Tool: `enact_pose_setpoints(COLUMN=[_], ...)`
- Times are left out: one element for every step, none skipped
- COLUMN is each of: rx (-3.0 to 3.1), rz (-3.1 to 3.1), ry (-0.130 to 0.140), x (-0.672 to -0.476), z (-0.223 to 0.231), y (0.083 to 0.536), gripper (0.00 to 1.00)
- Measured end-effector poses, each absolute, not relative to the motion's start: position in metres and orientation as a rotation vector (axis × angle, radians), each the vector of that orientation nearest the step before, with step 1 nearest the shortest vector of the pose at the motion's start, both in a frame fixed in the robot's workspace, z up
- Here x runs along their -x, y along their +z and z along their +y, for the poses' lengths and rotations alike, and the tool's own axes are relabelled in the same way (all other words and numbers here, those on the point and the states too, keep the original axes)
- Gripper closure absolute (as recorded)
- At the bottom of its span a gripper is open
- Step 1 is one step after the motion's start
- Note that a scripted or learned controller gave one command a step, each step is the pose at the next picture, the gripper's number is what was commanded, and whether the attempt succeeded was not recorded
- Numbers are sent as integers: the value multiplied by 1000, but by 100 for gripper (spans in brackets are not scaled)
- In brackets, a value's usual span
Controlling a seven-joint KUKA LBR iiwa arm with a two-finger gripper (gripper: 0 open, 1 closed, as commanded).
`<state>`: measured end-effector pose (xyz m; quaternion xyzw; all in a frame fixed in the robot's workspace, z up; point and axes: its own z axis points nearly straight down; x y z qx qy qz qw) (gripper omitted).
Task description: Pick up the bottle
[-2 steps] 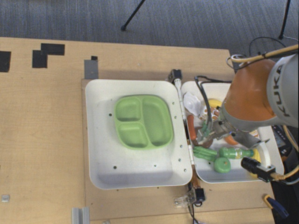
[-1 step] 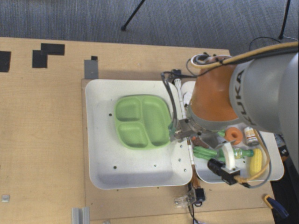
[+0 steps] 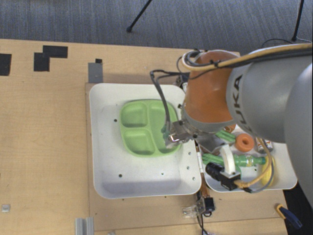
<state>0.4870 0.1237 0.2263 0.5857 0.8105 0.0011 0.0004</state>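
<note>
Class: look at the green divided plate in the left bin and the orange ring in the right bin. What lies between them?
In the camera view, the arm's orange band and wrist hang between the green plate and the orange ring, over the bins' adjoining rims.

A light-green sectioned plastic tray (image 3: 144, 127) lies flat in the left shallow white bin (image 3: 112, 175), toward its right side. The right shallow white bin (image 3: 286, 182) holds an orange ring-shaped toy (image 3: 244, 143) and a yellow curved item (image 3: 266, 175). Both bins sit on the tan wooden worktop (image 3: 44, 146), which carries black rectangular markers (image 3: 49, 57) at its far left edge.
</note>
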Motion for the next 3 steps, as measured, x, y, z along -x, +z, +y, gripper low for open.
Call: enact_pose_setpoints(rx=[-1599,-1707,-1698], rz=[2703,2636,2641], ry=[4,3,5], x=[-493,-487,-487], z=[197,226,226], y=[252,257,267], gripper=[100,100,100])
